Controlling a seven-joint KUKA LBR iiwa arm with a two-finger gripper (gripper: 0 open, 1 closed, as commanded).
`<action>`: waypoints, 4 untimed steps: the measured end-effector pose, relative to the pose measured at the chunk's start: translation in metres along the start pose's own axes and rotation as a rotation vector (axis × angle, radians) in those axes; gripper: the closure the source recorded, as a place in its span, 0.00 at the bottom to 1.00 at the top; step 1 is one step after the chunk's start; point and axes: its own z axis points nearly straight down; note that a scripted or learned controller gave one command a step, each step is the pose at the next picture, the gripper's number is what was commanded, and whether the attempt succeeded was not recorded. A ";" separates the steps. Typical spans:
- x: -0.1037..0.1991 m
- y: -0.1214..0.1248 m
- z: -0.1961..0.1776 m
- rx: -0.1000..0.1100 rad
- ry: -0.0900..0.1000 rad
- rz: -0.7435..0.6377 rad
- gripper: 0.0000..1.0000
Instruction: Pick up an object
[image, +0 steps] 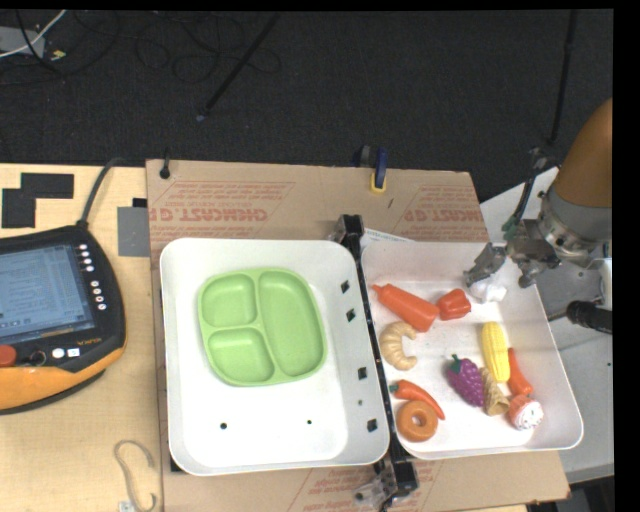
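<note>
your end effector (497, 268) sits over the far right corner of the right bin (565, 432), with the grey wrist and orange band rising behind it at the right edge. you cannot tell from this angle how its tips stand. a small white thing (489, 291) lies right under it, touching or nearly so; whether it is held you cannot tell.

just left of that you have a red pepper (454, 304), and beside it a carrot (405, 305) lying slantwise. below the carrot sits a croissant (398, 343). toward the right side of the bin a corn cob (494, 349) lies lengthwise, with purple grapes (465, 381) just left of its near end and a thin orange piece (518, 372) along its right. a white and red piece (526, 413) rests at the near right corner. at the near left of the bin you see a chili (418, 393) above an orange donut (417, 421).

the left bin (190, 420) holds a green divided plate (262, 327) with three compartments.

both bins stand on cardboard (250, 205) on the desk (60, 430). at the far left a teach pendant (55, 315) with a lit screen lies on the desk.
</note>
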 end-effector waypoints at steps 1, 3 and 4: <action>0.000 0.003 -0.010 -0.014 -0.003 -0.002 0.00; 0.004 0.014 0.102 -0.011 -0.002 -0.009 0.00; 0.004 0.015 0.088 -0.015 -0.004 -0.012 1.00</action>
